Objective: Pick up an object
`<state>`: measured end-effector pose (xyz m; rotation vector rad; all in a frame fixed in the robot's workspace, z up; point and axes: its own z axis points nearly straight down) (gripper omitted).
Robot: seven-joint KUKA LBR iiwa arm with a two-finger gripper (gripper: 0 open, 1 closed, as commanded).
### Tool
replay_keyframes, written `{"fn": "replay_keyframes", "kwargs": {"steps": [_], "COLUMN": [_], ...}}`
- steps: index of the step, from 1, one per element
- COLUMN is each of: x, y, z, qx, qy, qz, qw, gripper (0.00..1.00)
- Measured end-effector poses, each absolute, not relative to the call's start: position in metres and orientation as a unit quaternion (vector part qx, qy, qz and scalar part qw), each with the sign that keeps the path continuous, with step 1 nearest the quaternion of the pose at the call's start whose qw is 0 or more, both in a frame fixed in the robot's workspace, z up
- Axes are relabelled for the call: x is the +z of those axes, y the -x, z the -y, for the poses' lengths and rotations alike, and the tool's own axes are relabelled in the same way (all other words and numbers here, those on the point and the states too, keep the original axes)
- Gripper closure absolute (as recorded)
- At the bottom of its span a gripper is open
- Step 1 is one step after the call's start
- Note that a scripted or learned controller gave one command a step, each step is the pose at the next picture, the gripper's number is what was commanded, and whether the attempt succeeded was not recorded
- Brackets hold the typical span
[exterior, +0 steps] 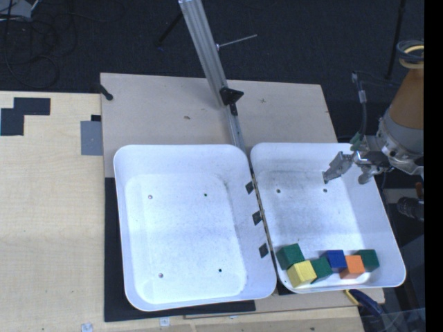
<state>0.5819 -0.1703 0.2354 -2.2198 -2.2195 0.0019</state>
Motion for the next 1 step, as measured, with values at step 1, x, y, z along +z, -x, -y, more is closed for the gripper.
{"fn": "replay_keyframes", "kwargs": {"steps": [1], "x": [0.2756], "y": [-0.4973], "z": [0.1239], "qx": [-0.0001], "qy": [0.706], "qz": [0.708], "qw": [0.002], "gripper": [0.00]}}
